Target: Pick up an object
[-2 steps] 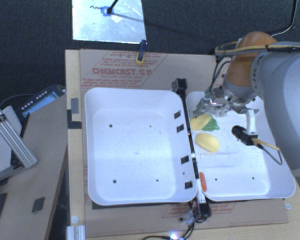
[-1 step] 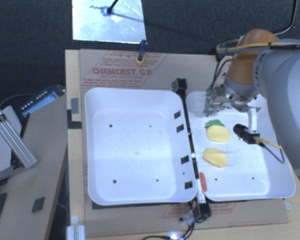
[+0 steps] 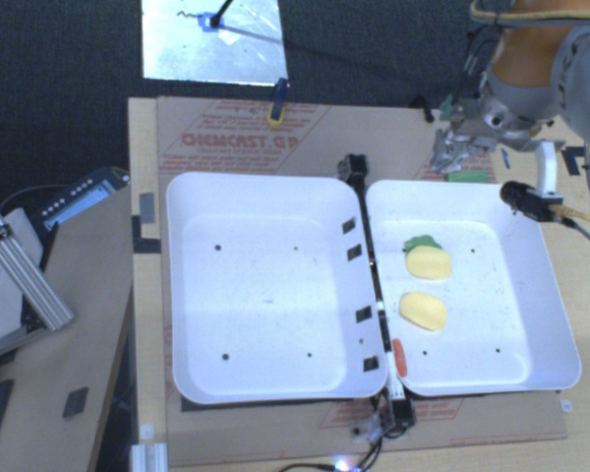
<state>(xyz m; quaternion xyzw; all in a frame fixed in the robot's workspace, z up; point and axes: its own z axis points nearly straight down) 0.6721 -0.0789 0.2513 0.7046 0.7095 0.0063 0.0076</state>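
The gripper (image 3: 459,153) is held above the far rim of the right bin (image 3: 546,293), a green object (image 3: 469,176) being visible just beneath it, though whether the fingers are apart or together cannot be told. The two yellow pieces (image 3: 428,263) (image 3: 423,311) lie well apart from it near the divider, so a descent from here is judged likely to strike the rim or close on nothing. The bins are borne on a cardboard-covered surface (image 3: 236,138), with dark carpet (image 3: 59,67) beyond.

I see a robotics lab. Two white bins (image 3: 265,293) sit on a cardboard sheet (image 3: 236,136). Left of the bins stands an aluminium rail (image 3: 20,273).
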